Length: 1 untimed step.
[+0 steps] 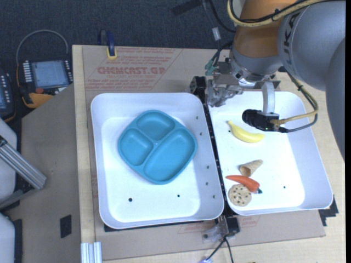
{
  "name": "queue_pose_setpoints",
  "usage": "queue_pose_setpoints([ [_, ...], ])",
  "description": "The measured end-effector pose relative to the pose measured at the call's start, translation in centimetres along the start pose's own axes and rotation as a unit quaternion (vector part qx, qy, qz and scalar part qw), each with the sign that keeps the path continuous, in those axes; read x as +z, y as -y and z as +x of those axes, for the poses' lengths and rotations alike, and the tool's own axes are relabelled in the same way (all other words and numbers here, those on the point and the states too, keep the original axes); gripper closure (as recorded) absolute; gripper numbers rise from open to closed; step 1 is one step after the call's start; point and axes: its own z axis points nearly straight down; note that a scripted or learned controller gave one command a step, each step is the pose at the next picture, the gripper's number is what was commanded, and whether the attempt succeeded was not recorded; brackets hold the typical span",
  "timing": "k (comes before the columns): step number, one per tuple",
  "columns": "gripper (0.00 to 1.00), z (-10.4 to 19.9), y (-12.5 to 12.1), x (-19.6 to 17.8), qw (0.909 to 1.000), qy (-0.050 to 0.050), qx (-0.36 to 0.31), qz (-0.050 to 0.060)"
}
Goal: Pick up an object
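In the right bin (pixel 307 163) lie a yellow banana (pixel 245 133), a tan cone-shaped piece (pixel 251 167), a red pepper-like piece (pixel 243 182) and a round speckled cookie (pixel 239 195). My gripper (pixel 221 95) hangs over the bin's far left corner, close to the wall between the two bins. It is up and to the left of the banana and apart from it. Nothing shows in its grasp.
A blue divided plate (pixel 157 145) lies in the middle of the left bin (pixel 109 190). The grey arm with its orange band (pixel 269 4) covers the far right. A black fitting with a yellow cable (pixel 260 119) hangs just beyond the banana.
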Motion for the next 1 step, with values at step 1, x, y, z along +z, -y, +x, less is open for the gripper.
queue_pose_setpoints([
  [1,1.00,5.80,0.41,1.17,1.0000,0.000,0.000,0.000],
])
